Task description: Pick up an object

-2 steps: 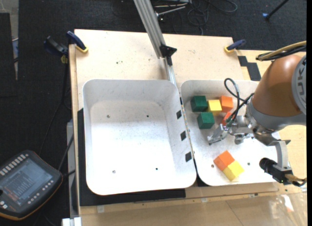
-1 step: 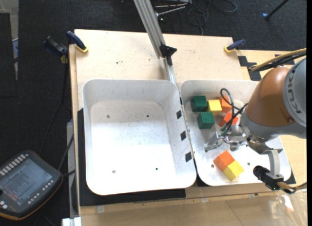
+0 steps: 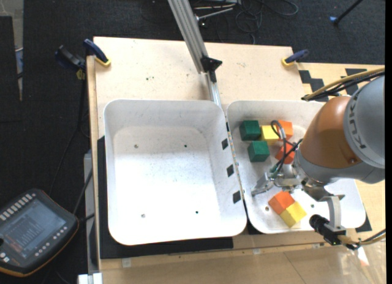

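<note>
The gripper (image 3: 264, 186) hangs with spread fingers, holding nothing; the orange block (image 3: 281, 201) lies just beside it, toward the arm.

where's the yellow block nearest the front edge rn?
In the camera view, the yellow cube block lies in the right white bin, near its front edge, touching an orange cube block, just below the gripper.

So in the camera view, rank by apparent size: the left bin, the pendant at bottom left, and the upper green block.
1. Left bin, largest.
2. Pendant.
3. Upper green block, smallest.
</note>
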Motion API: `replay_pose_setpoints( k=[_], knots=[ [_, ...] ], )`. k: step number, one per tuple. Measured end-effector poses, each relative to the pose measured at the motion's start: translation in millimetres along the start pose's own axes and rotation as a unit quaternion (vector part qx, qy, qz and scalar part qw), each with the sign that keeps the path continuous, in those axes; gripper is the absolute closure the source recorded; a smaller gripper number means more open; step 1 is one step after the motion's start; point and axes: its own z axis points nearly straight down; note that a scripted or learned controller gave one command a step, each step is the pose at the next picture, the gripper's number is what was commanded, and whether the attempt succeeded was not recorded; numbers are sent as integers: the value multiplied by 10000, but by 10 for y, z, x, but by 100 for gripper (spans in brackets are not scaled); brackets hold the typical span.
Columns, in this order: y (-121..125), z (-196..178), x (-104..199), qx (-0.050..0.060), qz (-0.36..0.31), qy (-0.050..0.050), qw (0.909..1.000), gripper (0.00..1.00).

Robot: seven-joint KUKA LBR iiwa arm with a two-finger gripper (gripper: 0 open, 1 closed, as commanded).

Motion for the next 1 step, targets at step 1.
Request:
replay_pose_setpoints(
  k=[1],
  knots=[
    [15, -121, 1, -26, -1, -2, 10000, 100]
  ],
)
